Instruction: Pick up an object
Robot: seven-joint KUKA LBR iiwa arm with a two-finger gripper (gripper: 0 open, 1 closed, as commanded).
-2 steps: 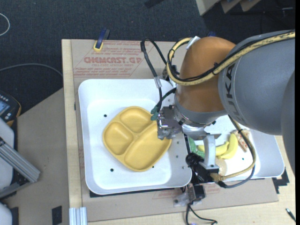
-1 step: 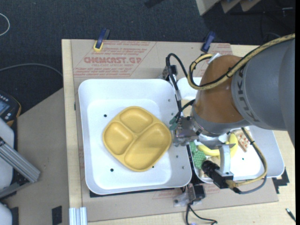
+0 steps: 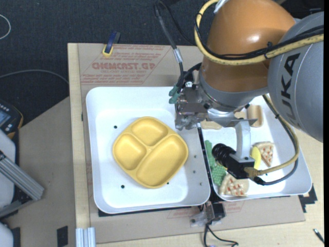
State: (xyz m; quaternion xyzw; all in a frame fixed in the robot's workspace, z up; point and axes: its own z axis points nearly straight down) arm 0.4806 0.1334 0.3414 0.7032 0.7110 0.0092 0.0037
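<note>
The gripper hangs over the bins' shared wall; I cannot tell its opening. Descending here risks striking that wall.

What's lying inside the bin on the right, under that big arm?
A pizza-slice toy, a second pizza slice, a green knobbly piece and a tan thing. The arm hides the rest of the bin.

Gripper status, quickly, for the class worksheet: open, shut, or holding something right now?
Gripper: cannot be told; it hangs at the right side of the left bin, near the yellow divided plate.
</note>
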